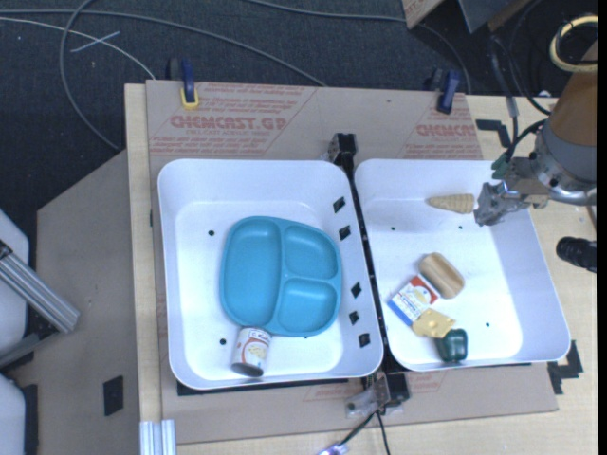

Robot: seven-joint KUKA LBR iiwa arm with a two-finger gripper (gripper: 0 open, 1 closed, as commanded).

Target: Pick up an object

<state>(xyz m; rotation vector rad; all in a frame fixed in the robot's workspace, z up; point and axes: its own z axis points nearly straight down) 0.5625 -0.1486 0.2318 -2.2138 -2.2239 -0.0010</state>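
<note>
Since the gripper (490,205) hangs over the right bin (531,282), the cone (450,202) lies just off its left (long axis pointing at the gripper); finger state: cannot tell.

A flat brown cardboard-covered bench (285,126) bears 2 shallow white plastic bins (180,254) (531,292) side by side, left of and beneath the gripper (491,207).

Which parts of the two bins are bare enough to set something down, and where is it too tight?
In the right bin, bare floor runs between the cone and the bread roll, and along the right wall. Its front-left is crowded: roll, small carton, yellow piece, green item. In the left bin, the blue tray dominates; free strips lie behind and left of it, above the can.
</note>
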